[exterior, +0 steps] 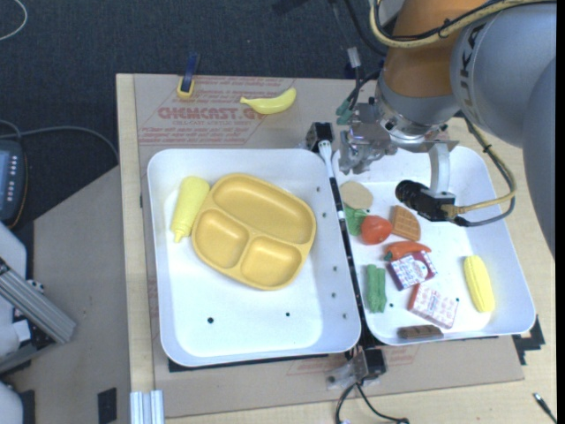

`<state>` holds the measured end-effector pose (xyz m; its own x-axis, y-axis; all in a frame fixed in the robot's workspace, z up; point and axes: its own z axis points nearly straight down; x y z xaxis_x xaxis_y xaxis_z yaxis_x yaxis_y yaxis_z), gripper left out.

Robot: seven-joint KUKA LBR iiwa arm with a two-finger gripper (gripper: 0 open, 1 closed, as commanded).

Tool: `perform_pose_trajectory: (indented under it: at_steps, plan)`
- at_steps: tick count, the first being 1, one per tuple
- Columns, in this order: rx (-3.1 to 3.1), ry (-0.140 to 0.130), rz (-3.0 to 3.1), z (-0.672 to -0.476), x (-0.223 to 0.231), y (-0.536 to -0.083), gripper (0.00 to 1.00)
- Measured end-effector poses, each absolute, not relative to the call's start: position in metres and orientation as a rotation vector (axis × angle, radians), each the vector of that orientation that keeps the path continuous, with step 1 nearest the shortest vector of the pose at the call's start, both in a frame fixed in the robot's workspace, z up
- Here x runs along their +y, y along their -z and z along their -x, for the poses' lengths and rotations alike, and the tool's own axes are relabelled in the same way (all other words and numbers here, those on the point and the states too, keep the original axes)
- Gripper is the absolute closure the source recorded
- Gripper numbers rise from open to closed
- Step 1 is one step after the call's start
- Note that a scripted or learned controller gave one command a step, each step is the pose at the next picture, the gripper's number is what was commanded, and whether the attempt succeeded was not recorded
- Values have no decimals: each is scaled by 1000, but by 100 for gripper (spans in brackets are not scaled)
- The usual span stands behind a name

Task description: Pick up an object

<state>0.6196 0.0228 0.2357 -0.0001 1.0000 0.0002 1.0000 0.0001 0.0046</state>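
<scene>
My pincer (360,153) hovers at the right bin's (508,263) eleven o'clock corner; whether it is clenched I cannot tell. I judge this the approach step. Next: descend toward the tan disc (357,193) at its six o'clock.

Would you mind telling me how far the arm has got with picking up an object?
Nothing looks picked yet: the toy foods, including the tomato and the corn, lie on the right bin. In hand: the hand hangs over that bin's upper left corner. Left: closing on an item and lifting it.
</scene>
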Motion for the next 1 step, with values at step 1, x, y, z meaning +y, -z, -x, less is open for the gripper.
perform_pose_trajectory:
  at_steps: [1]
  plan:
    - [2222,-2,-2219,-621,26,-232,100]
